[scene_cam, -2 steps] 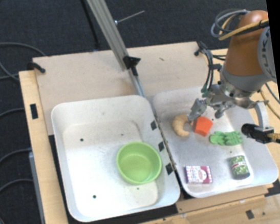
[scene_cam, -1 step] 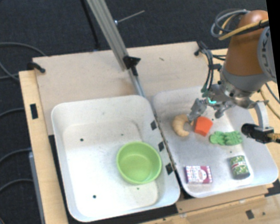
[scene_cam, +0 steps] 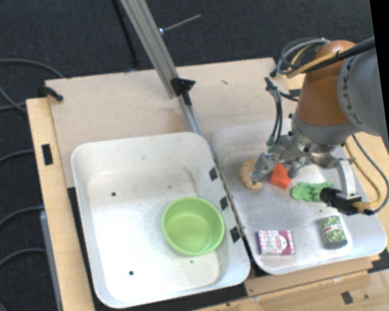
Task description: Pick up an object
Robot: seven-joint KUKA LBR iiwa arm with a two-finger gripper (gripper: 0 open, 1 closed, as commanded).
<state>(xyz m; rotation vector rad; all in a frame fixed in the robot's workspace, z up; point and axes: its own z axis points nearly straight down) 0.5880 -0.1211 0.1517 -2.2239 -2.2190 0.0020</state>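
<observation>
My gripper [scene_cam: 277,168] hangs low over the upper part of the right bin [scene_cam: 368,238], open. A small orange object [scene_cam: 279,177] lies on the bin floor right below it, between the spread fingers. A tan curved object [scene_cam: 248,176] lies just left of the gripper, touching or nearly touching the left finger [scene_cam: 261,171]. A green toy [scene_cam: 307,191] lies just to the lower right of the orange object. Nearer the front edge sit a pink box [scene_cam: 275,242] and a small green can [scene_cam: 332,232].
The left bin [scene_cam: 114,198] holds a green bowl [scene_cam: 193,225] near its right wall. A slanted metal post [scene_cam: 158,48] rises behind the bins. The arm's orange band [scene_cam: 323,101] and cables hang over the right bin's far corner.
</observation>
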